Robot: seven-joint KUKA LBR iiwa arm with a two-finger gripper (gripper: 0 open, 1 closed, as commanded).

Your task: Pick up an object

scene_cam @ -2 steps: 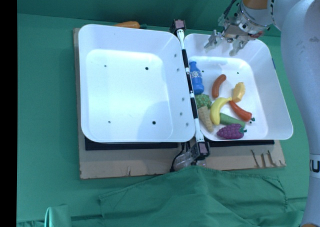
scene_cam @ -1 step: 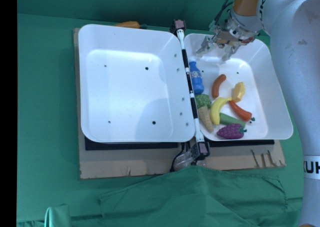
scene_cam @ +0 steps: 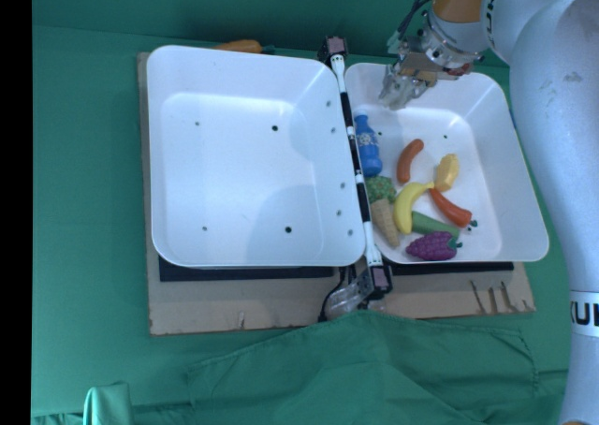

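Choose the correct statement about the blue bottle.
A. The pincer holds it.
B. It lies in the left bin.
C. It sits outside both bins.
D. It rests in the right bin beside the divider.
D: the blue bottle lies in the right bin, against its left wall.

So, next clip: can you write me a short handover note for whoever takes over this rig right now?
Gripper: hovering over the far end of the right bin, nothing between its fingers that I can see.
Things: all in the right bin's near half: blue bottle against the left wall, sausage, banana, corn, grapes, carrot and a few more.
Left bin: nothing to report. An orange item lies outside behind it.
Done: nothing picked yet.
Left: descend, grasp one object, lift.
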